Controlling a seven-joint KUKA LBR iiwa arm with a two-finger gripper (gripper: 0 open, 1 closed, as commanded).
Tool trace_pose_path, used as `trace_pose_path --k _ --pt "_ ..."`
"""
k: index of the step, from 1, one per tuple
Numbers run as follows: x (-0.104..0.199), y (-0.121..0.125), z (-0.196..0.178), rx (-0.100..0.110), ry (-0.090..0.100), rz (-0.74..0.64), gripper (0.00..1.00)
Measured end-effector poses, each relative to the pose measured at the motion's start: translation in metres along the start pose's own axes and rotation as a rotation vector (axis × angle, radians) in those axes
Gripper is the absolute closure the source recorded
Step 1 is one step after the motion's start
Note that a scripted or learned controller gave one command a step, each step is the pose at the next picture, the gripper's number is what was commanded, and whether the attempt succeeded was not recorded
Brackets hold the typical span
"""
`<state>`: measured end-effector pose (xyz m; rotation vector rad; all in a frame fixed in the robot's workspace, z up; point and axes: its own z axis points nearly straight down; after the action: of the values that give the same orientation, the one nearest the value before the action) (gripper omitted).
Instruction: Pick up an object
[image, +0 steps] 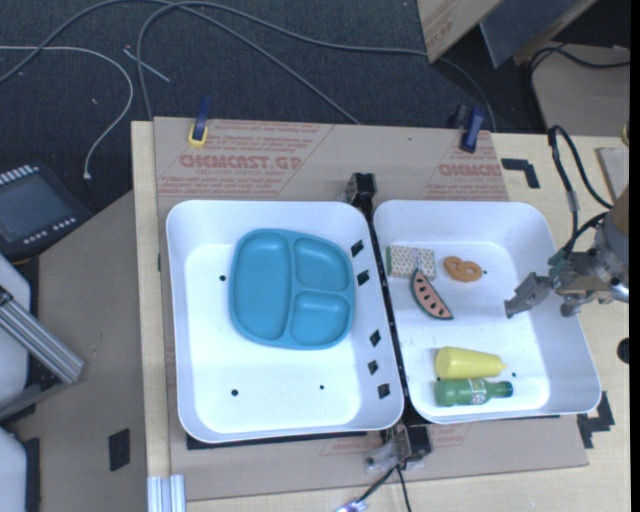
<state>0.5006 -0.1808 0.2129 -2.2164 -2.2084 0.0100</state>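
Two shallow white bins sit side by side on the bench (250, 150), which is covered with printed cardboard. The left bin (200, 400) holds a blue divided plate (292, 288), lying flat toward the bin's upper middle.

The right bin (575, 370) holds the small things. At about ten o'clock in that bin lies a speckled sponge-like square (410, 260). Just beside it, toward three o'clock, is a small brown pretzel (462, 268). Below the square, toward six o'clock of it, a watermelon slice (430, 295) lies tilted, its red face up and its green rind along one edge. Near the bin's six o'clock edge a yellow piece (466, 361) lies on its side, and a green bottle (472, 391) lies just below it, touching or nearly touching it, with its cap pointing toward three o'clock.

The arm comes in from three o'clock, and the claw (523, 300) hangs over the right bin's three o'clock side, well apart from the pretzel and the watermelon slice and above the yellow piece and bottle in the view. Its dark fingers point toward nine o'clock. Whether the claw is apart or together I cannot tell, since the tip is small and blurred; nothing is seen between the fingers.

Two blue clamps (201, 128) grip the cardboard at the bench's far edge.
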Motion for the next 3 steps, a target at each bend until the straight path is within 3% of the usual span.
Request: trace_pose_path --k 1,3 --pt "0.0 0.003 -0.006 -0.012 -0.003 -0.004 0.0" --pt "0.01 0.009 0.098 -0.008 -0.001 -0.004 0.0"
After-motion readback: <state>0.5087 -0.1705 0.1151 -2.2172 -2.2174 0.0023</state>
